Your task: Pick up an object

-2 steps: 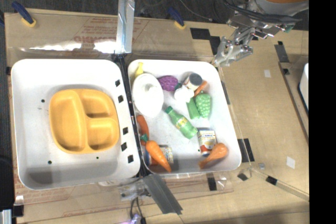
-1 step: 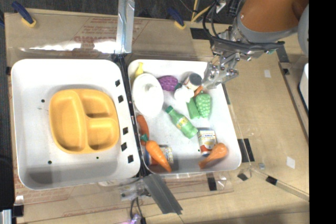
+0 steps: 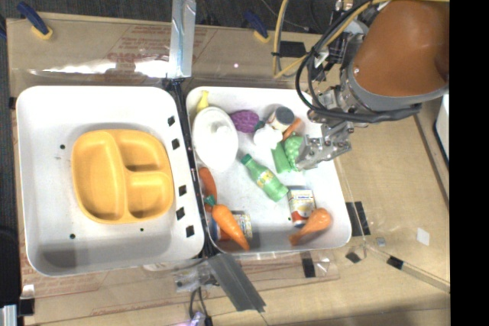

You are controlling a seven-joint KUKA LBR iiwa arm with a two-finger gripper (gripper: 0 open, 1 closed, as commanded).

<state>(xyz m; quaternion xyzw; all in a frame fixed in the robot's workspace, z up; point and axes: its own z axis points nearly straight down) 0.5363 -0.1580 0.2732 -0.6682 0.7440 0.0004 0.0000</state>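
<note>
The left white shallow bin is occupied by a yellow plastic divided tray with three compartments, seated near the bin's centre. A strip of silver tape is fixed upright at the far edge, above the seam between the two bins.

The right white shallow bin is filled with mixed objects. Against its left wall, a white rounded bowl-shaped item is found, with a yellow banana-like piece at its far side. Below it, two orange plastic carrots are laid along the near left corner, beside a small tin can. A purple knobbly toy is placed just right of the white item. A green plastic bottle is laid diagonally in the middle of the bin. Further right, a small boxed carton with a blue and red label is seen, and an orange pear-shaped toy is located at the near right corner. A crumpled green soft item is positioned in the right half.

The two-finger gripper is lowered into the right side of this bin, directly beside the green soft item and apparently touching it. Whether its fingers are spread or pressed together cannot be determined. The grey arm with orange band is extended from the right.
</note>
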